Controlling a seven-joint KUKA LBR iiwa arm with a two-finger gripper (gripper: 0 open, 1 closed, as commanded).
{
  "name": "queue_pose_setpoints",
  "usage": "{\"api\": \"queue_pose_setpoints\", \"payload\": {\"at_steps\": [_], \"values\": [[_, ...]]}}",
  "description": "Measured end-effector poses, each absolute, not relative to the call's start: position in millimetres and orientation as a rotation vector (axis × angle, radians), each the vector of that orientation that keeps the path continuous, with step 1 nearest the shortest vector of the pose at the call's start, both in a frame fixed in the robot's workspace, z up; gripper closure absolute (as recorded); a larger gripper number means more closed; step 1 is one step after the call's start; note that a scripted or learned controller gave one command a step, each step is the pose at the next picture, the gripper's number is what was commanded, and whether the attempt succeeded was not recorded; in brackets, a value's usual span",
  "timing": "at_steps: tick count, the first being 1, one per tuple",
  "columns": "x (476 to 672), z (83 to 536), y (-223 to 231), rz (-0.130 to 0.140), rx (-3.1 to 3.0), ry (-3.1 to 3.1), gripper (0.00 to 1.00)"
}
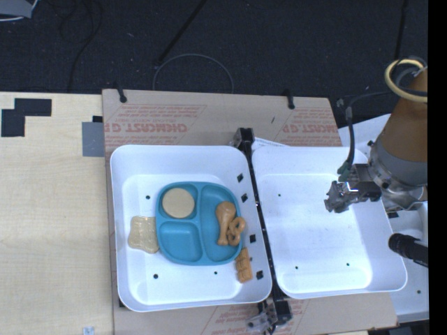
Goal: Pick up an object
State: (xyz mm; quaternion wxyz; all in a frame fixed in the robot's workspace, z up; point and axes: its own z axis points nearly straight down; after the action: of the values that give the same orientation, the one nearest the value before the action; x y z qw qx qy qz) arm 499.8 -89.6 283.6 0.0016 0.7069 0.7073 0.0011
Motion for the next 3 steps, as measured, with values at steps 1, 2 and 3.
{"api": "queue_pose_setpoints", "payload": {"at_steps": [1,2,3], "values": [[499.7,291,-91,-0.002,2.222,2.223,1.0],[500.5,282,-35,-0.002,2.219,2.23,1.0],[518.4,267,7,-0.004,2.222,2.226,1.0]]}}
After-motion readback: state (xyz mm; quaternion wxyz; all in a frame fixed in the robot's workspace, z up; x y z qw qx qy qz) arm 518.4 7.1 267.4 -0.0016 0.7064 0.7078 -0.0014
